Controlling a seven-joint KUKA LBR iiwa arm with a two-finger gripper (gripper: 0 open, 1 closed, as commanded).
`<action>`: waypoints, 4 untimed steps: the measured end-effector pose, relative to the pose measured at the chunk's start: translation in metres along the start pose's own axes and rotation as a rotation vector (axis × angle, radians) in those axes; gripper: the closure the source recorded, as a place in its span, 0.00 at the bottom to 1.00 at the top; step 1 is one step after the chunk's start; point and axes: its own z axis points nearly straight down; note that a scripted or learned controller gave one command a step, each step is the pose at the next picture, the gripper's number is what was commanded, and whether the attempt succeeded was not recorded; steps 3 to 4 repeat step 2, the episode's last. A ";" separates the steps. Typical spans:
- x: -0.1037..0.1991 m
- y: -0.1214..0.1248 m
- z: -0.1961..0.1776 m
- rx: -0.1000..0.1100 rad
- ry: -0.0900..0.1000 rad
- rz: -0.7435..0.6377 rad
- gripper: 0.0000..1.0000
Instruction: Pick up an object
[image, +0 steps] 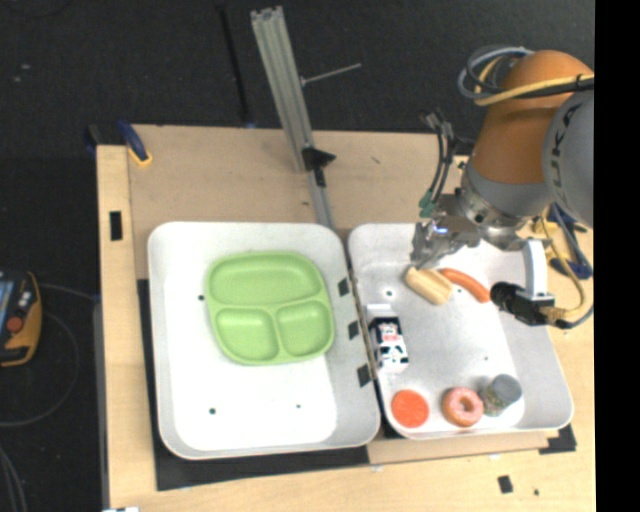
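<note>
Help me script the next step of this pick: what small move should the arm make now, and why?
Probably a short drop straight down. The gripper hangs in the right bin, just above the upper end of the tan bread roll, which lies beside the orange carrot. The view doesn't show the roll between its fingers, so lowering onto the roll looks like the nearest way to a grasp.

two white bins, one green tray, six small objects.

No legible text — small carton bears black-white print, too blurred to read.
</note>
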 end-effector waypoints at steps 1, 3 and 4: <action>0.061 0.002 -0.003 0.001 0.002 -0.002 1.00; 0.119 0.012 0.008 0.001 0.000 -0.001 1.00; 0.119 0.012 0.008 0.001 0.000 -0.001 1.00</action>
